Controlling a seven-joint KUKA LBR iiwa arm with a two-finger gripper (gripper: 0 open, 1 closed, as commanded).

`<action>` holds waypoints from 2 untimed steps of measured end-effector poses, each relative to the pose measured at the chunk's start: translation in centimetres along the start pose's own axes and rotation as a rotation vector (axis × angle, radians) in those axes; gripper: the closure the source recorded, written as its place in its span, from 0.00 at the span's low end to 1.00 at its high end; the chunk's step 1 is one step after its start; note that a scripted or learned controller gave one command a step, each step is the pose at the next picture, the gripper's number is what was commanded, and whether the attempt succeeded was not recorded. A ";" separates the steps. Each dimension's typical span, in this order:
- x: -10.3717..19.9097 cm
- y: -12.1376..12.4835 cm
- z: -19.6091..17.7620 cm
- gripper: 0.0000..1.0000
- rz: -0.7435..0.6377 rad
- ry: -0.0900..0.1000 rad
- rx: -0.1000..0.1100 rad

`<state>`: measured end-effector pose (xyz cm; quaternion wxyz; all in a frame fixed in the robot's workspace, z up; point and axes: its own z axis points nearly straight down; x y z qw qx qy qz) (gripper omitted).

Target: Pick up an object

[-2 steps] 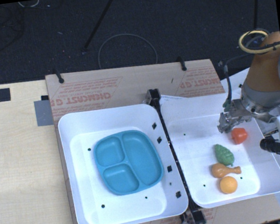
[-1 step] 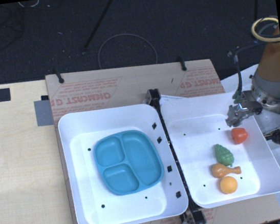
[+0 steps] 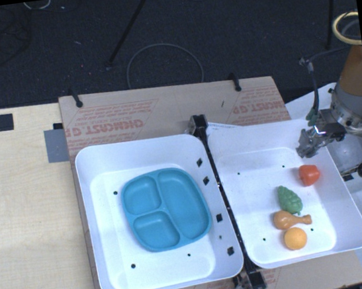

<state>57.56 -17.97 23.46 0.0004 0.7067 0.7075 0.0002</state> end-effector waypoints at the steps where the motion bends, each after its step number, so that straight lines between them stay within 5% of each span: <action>1: 5.2 0.4 -0.9 1.00 -0.003 0.003 0.001; 2: 11.0 0.3 -1.2 1.00 -0.004 0.003 0.004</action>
